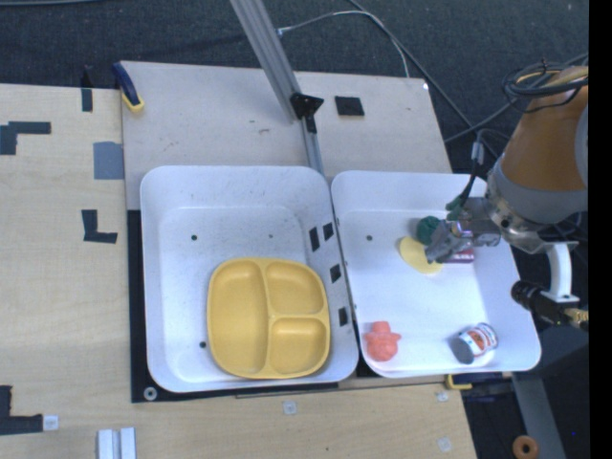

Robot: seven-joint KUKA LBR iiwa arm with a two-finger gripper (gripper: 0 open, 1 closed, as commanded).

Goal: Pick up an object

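Nearest to the camera, along the front edge of the table [57,371], two shallow white plastic bins are seen side by side. The left white bin [172,256] is taken as the landmark. Inside it, toward its front right part, a yellow plastic plate with three compartments [269,316] is lying flat.

Just to the right of the left bin, touching it along one rim, the right white bin [382,194] is placed. In its front left corner, close to the shared rim, a small orange-red soft toy figure [382,341] is found. Further right from the landmark, near the front right corner of the right bin, a small grey and white can with a red label [474,342] is lying on its side.

Toward the back of the right bin, a flat pale yellow round object [419,254] is seen, and a small dark green object [427,228] is just behind it. The jaws [449,244] of the grey arm with the orange band [540,156] are lowered just beside these two things, at their right. Whether the jaws are apart or together cannot be told, and it cannot be told that anything is held.
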